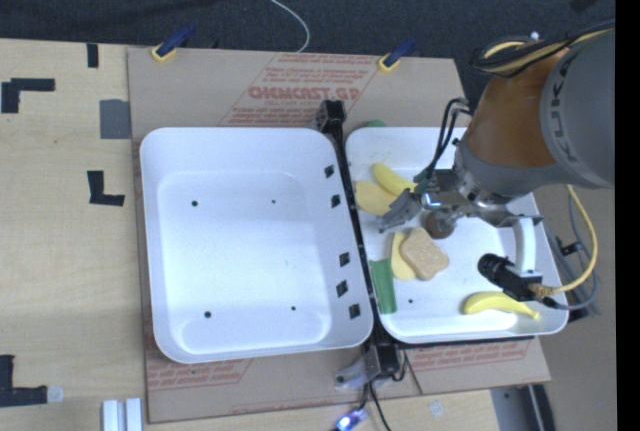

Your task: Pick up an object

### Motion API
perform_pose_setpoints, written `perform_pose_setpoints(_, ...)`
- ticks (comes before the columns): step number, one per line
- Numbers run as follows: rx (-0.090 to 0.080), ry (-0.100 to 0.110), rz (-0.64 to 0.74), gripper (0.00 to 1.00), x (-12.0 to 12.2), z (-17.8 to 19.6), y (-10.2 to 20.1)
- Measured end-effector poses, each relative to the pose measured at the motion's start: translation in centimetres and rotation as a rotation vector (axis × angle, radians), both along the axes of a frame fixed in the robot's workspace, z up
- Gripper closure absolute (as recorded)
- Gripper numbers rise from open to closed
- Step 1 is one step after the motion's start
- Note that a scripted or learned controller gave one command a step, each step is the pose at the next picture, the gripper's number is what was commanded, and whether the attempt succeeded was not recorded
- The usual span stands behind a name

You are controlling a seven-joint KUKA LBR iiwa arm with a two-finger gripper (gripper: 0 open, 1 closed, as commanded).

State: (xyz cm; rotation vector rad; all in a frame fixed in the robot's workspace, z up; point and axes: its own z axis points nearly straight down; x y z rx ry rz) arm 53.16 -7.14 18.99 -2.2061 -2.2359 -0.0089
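Nearest the camera, at about 5 o'clock in the right bin, lies a banana. Its long axis runs roughly 9 to 3 o'clock, with a slight curve, and one end points toward the bin's right wall. A black cable fitting sits just above it, close enough to foul any approach from that side.

A green stick lies along the bin's left wall, long axis 12 to 6 o'clock.

Near the bin's centre rests a tan bread-like piece on a yellow item, directly below the gripper. Its long axis tilts roughly 10 to 4 o'clock. I judge this the likeliest target.

The fingers appear spread and hold nothing; 1 dark finger reaches toward 8 o'clock. Judged risks:

1. The tan piece lies stacked on the yellow item; a closing grip could push it off rather than seize it.
2. The gripper hangs between the tan piece and the yellow pieces at 10 o'clock; a descent here may land between them and close on air.
3. The bin wall stands near the yellow pieces, so a finger may strike it.

Farthest, the left bin lies at 9 o'clock.
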Motion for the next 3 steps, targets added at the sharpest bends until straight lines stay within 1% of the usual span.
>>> perform_pose_setpoints(1,-0.003,-0.002,-0.005,0.00,10.1,-0.6,4.3)
perform_pose_setpoints(2,-0.007,0.002,-0.016,0.00,13.8,-3.2,-4.5)
perform_pose_setpoints(3,0.001,0.003,0.002,0.00,9.6,-0.4,12.2)
